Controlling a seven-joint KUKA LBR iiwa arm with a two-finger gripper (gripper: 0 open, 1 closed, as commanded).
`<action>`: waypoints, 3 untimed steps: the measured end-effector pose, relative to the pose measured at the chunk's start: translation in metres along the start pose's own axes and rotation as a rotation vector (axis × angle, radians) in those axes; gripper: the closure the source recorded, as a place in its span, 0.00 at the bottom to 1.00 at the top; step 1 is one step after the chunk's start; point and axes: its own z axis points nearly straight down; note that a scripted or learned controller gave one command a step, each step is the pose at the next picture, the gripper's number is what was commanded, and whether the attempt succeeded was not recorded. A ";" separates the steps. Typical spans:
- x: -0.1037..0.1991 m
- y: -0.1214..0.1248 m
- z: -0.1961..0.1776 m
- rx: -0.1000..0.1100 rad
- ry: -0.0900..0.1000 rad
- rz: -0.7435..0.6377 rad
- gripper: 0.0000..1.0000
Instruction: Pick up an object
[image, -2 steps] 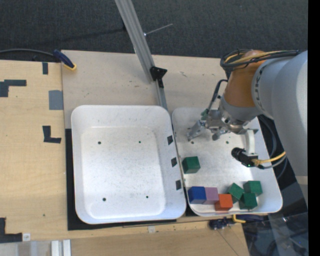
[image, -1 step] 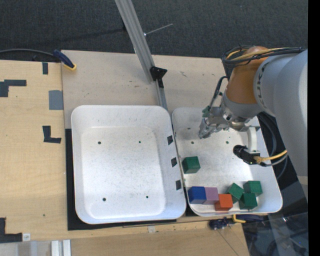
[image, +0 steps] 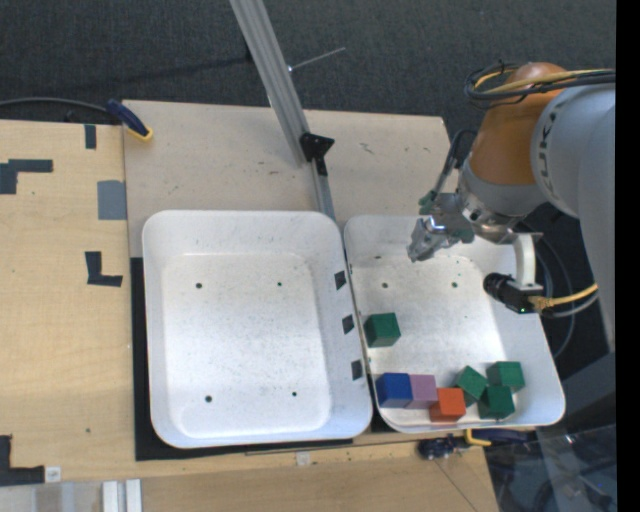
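Observation:
The right bin (image: 400, 240) holds several small blocks. A green cube (image: 382, 328) lies alone near its left wall. Along the front edge sit a blue cube (image: 394, 389), a lilac block (image: 423, 389), an orange block (image: 449, 403) and three green blocks (image: 492, 388). My gripper (image: 426, 243) hangs over the back of the right bin, well behind the lone green cube. Nothing shows between its fingers.
The left bin (image: 160, 240) stands beside the right one, their walls touching at the middle. A slanted metal bar (image: 283, 85) runs down to the bins' back junction. A blue and yellow tool (image: 130, 118) lies at the bench's back left.

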 end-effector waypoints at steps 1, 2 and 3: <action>0.002 0.000 -0.043 0.001 0.000 0.000 1.00; 0.000 0.003 -0.107 -0.002 -0.001 0.001 1.00; 0.049 -0.017 -0.107 0.006 0.001 -0.003 1.00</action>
